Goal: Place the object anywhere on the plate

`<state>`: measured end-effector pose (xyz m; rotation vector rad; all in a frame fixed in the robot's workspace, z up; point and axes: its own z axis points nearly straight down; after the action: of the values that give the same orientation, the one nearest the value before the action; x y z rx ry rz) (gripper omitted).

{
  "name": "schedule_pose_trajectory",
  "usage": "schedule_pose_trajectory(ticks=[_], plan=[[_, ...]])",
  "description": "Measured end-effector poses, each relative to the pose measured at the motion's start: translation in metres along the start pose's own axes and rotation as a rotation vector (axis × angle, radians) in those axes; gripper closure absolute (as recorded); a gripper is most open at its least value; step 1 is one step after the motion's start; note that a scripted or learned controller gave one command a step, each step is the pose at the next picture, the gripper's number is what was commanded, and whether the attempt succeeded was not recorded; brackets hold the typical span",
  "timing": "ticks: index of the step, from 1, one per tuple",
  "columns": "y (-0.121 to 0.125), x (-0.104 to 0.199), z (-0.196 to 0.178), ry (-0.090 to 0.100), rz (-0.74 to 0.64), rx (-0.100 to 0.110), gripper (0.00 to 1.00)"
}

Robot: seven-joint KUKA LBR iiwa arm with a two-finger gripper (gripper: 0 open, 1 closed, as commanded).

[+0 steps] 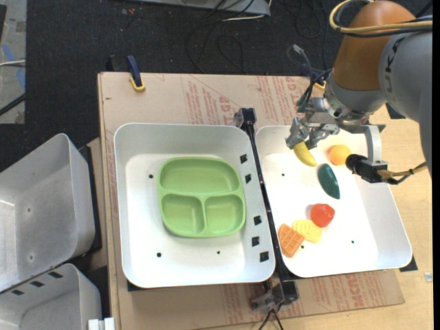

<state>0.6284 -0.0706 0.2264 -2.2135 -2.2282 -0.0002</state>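
A green plate [202, 196] with three compartments lies in the left bin [134, 205]. In the right bin [375, 243], a yellow banana [306, 157] sits near the far left corner. My gripper [303, 141] hangs right over the banana's upper end, touching or nearly touching it. The wrist and its orange band rise behind it towards the upper right.
An orange ball [338, 155], a dark green vegetable [328, 181], a red tomato [322, 214], a yellow piece [309, 230] and an orange waffle-like piece [290, 240] also lie in the right bin. A black divider [258, 184] separates the bins. Grey tubs [41, 205] stand at the left.
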Motion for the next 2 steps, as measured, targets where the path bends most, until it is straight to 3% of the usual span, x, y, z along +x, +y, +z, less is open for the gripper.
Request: schedule_pose_trajectory(ticks=[2], plan=[[0.004,0.11,-0.003,0.0,0.0,0.001,1.0]])
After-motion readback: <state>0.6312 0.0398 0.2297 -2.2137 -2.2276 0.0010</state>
